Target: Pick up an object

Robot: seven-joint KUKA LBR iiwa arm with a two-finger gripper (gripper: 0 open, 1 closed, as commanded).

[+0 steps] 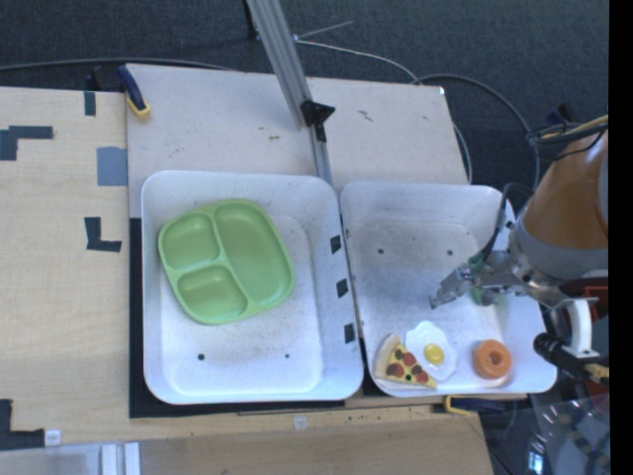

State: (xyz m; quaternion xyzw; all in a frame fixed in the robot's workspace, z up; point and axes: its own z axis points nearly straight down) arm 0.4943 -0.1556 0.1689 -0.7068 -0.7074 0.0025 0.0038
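The fried egg (432, 347), pizza slice (402, 362) and doughnut (492, 359) lie just below the gripper (442, 293) in the right bin (415, 206). Whether the gripper is spread, I cannot tell. A green plate (226, 260) sits far left.

Counts, bench as seen from above:
- White bins: 2, side by side: left bin (158, 265), right bin (415, 216).
- Green divided plate (226, 260): 1, three compartments, in left bin.
- Toy pizza slice (404, 363): 1, right bin.
- Toy fried egg (432, 347): 1, right bin.
- Orange doughnut (492, 359): 1, right bin.
- Yellow-and-blue clamp (134, 92): 1, bench corner.
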